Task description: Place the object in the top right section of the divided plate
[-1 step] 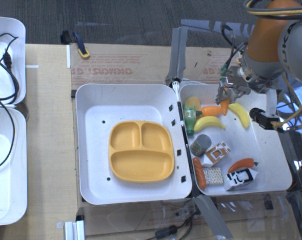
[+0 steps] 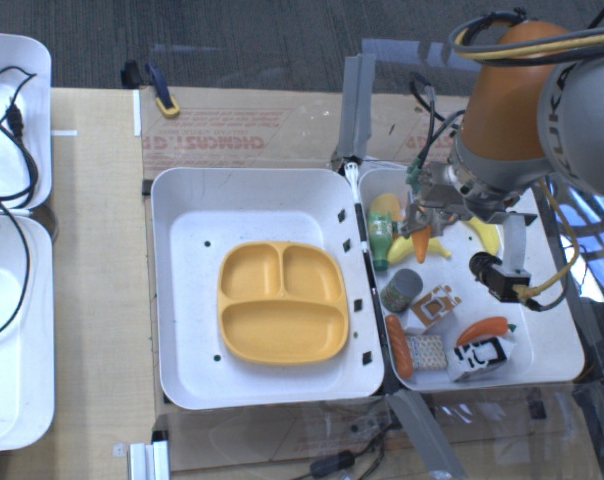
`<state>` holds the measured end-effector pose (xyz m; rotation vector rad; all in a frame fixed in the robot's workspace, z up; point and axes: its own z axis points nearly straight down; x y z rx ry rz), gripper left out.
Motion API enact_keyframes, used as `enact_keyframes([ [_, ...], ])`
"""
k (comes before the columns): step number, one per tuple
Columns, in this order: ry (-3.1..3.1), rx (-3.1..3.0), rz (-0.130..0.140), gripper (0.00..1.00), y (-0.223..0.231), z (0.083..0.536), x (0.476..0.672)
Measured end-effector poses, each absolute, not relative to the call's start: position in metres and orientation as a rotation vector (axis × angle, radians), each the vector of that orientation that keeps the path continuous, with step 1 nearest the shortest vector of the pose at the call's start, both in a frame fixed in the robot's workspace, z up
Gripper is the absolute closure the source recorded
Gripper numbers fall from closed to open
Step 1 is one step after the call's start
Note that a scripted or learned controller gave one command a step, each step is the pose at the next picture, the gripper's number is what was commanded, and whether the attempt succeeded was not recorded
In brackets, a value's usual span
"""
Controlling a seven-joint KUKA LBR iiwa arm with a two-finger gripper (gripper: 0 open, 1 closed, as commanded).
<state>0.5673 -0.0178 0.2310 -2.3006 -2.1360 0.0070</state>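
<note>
A yellow divided plate lies in the middle of the left bin, with its top right section bare. My gripper hangs over the upper left part of the right bin. Its fingers are shut on a small orange carrot, which points downward just above the other toys. The carrot is well to the right of the plate, across the wall between the bins.
The right bin holds several toys: a yellow fruit, a green bottle, a banana, a grey disc, a hot dog, a wafer and a white box. Cables trail beside the wrist.
</note>
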Motion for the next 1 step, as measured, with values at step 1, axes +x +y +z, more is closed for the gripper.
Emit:
enact_keyframes([
  [1,-2.333,-2.099,0.009,1.0,0.0696,0.2076,0.5551],
])
